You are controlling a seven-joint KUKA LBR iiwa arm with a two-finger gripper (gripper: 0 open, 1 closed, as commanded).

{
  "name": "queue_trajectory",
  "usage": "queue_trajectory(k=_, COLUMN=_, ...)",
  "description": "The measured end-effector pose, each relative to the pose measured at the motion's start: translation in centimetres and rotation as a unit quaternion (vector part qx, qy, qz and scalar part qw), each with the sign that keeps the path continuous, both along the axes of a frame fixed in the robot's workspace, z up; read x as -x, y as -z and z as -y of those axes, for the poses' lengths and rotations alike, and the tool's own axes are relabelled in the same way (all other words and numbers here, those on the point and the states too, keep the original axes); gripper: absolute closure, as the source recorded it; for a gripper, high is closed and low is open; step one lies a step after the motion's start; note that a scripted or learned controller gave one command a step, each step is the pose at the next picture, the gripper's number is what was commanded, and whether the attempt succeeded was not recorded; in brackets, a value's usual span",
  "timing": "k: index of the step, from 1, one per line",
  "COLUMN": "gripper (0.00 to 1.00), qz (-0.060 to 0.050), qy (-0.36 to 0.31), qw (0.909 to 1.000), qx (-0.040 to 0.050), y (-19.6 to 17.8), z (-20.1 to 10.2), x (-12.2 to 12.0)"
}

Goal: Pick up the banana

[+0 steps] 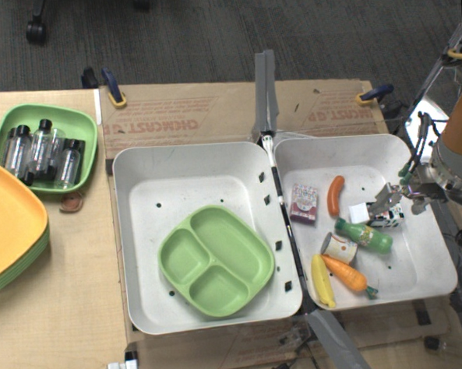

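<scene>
The banana (pixel 321 282) is yellow and lies lengthwise at the front left corner of the right bin (pixel 432 280). An orange carrot (pixel 347 274) rests right beside it, on its right. My gripper (pixel 388 207) hovers over the right-hand middle of that bin, up and to the right of the banana and well apart from it. It stands open with nothing between its fingers. The grey arm (pixel 448 166) comes in over the bin's right rim.
The right bin also holds a green bottle (pixel 364 235), a small can (pixel 340 247), an orange sausage (pixel 335 194), a pink box (pixel 303 203) and a white block (pixel 358 212). A green divided plate (pixel 215 260) lies in the left bin (pixel 137 185).
</scene>
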State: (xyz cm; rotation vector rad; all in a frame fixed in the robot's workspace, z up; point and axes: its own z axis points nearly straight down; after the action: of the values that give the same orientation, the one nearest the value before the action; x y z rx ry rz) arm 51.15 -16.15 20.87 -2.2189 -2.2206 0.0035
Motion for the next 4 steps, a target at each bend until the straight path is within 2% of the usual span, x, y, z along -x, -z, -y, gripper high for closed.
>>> queue_trajectory(k=1, gripper=1.00, qz=0.000, qy=0.001, qw=1.0000, qx=0.0002, y=-0.8, z=0.1, x=0.0)
queue_trajectory(k=2, gripper=1.00, qz=0.002, qy=-0.117, qw=0.9931, qx=0.0008, y=-10.2, z=1.6, x=3.3)
queue_trajectory(k=3, gripper=1.00, qz=0.001, qy=-0.273, qw=0.9622, qx=-0.0005, y=-2.5, z=0.5, x=2.9)
queue_trajectory(k=4, gripper=1.00, qz=0.002, qy=-0.364, qw=0.9313, qx=0.0001, y=-3.2, z=-1.7, x=-4.3)
